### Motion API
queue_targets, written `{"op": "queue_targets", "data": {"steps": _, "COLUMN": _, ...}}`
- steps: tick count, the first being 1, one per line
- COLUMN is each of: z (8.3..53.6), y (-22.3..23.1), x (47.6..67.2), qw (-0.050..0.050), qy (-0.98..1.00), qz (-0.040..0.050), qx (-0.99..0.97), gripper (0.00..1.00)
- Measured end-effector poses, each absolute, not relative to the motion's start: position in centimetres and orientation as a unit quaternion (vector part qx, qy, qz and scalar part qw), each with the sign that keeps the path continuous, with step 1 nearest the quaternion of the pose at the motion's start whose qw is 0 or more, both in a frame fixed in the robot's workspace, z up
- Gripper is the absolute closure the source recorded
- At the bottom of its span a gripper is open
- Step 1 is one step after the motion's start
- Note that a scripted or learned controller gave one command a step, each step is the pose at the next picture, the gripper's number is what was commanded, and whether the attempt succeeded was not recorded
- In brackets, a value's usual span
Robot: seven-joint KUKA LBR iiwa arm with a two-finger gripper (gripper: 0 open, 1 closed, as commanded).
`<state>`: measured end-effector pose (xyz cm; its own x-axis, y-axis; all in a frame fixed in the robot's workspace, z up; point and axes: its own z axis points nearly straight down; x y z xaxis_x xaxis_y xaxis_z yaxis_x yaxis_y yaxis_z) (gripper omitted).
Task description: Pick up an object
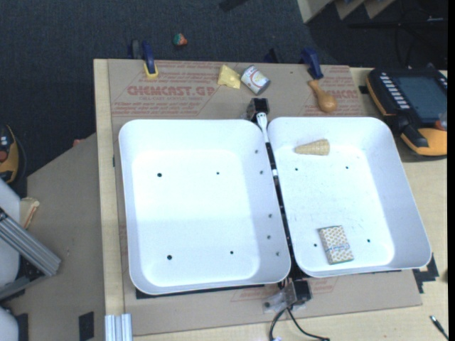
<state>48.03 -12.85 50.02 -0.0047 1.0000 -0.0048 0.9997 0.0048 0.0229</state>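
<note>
A camera looks down at a slant on a bench (234, 91) covered by a brown board printed with red lettering; two shallow white bins sit on it side by side, their inner rims touching along a dark seam.

The left bin (135, 212) shows bare white floor with a few small dark dots; the right bin (384, 190) holds two things, well apart; a tan cone-shaped object (313, 147) lies on its side near the far edge, its point toward the right; a small patterned box (335, 244) lies flat near the near edge, slightly tilted.

On the board beyond the bins lie a yellow wedge (228, 77) and, just beside it, a small grey and white block (255, 79); further right lies an orange-brown object with a handle (323, 96); blue clamps (148, 59) grip the far edge of the board.

To the right, off the board, sits a dark handheld pendant with a screen (414, 98); dark carpet (71, 20) lies beyond the bench.

No arm appears over the bins, so the state of the fingers cannot be told.
</note>
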Motion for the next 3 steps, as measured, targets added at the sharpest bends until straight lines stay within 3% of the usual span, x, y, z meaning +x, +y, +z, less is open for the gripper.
{"op": "queue_targets", "data": {"steps": 1, "z": 39.1, "y": -4.4, "x": 52.3, "qw": -0.003, "qy": 0.710, "qz": -0.0019, "qx": 0.704, "gripper": 1.00}}
{"op": "queue_targets", "data": {"steps": 2, "z": 54.5, "y": -1.9, "x": 52.2, "qw": 0.008, "qy": 0.709, "qz": 0.0076, "qx": 0.706, "gripper": 1.00}}
{"op": "queue_targets", "data": {"steps": 3, "z": 37.7, "y": 3.5, "x": 51.4, "qw": -0.006, "qy": 0.709, "qz": -0.0062, "qx": 0.705, "gripper": 1.00}}
